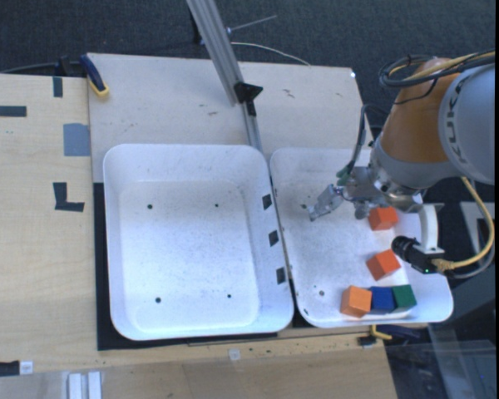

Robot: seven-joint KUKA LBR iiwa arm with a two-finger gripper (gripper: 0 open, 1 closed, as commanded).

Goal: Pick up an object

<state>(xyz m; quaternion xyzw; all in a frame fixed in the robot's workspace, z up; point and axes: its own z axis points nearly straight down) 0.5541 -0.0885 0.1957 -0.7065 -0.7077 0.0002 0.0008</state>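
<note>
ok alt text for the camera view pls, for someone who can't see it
A grey and orange robot arm's pincer hovers over the right white bin, with nothing visible between its fingers. That bin has three orange blocks, a blue block and a green block near its right and front edges; a left white bin sits beside it.

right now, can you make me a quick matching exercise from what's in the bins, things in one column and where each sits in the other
Things:
1. blue cube
2. green cube
3. gripper
4. left bin

Places:
A. at the right bin's near right corner, end of the row
B. beside the bin that holds the cubes
C. between an orange cube and the green one
D. over the right bin's bare middle

Pairs: 1-C, 2-A, 3-D, 4-B
</note>
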